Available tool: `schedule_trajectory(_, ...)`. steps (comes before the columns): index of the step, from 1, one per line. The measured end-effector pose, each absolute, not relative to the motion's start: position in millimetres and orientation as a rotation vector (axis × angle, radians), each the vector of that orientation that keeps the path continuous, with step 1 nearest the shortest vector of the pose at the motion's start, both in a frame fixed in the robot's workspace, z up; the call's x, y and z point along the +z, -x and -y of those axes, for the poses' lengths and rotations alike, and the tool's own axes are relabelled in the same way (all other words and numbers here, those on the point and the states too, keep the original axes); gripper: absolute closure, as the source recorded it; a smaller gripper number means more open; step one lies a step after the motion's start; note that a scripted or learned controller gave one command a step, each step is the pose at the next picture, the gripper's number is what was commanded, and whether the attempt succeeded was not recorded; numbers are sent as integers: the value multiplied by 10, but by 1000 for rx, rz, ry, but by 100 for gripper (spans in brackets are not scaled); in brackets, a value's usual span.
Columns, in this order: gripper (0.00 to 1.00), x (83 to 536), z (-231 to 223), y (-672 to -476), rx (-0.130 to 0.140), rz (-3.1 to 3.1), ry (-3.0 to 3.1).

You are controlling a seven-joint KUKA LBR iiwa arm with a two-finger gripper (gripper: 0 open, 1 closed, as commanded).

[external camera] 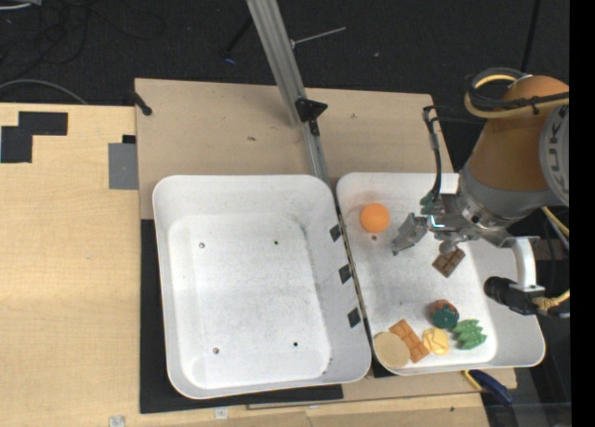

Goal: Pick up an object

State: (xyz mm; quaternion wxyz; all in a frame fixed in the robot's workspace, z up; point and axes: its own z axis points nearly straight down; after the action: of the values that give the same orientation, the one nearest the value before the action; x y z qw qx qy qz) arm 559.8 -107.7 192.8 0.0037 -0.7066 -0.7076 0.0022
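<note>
My gripper (428, 247) hangs over the middle of the right bin (390, 276), its two fingers spread apart and open, with nothing between them. An orange ball (375, 218) lies to the gripper's left, near the bin's upper left, apart from the fingers. Along the bin's near edge sits a cluster: a red and teal round thing (443, 313), a green piece (469, 333), a yellow piece (435, 341), an orange block (406, 333) and a tan disc (391, 352).
The left bin (242, 276) lies beside the right one, with black clips (345, 273) along the shared rim. A slanted aluminium rail (279, 53) rises behind the bins. Wooden bench surface extends to the left.
</note>
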Motion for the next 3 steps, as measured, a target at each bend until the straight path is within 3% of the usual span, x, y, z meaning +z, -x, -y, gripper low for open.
schedule_trajectory(1,0,1951,1091,-5606,2,2217,2222)
schedule_trajectory(3,0,972,1035,-5569,8,2215,2217)
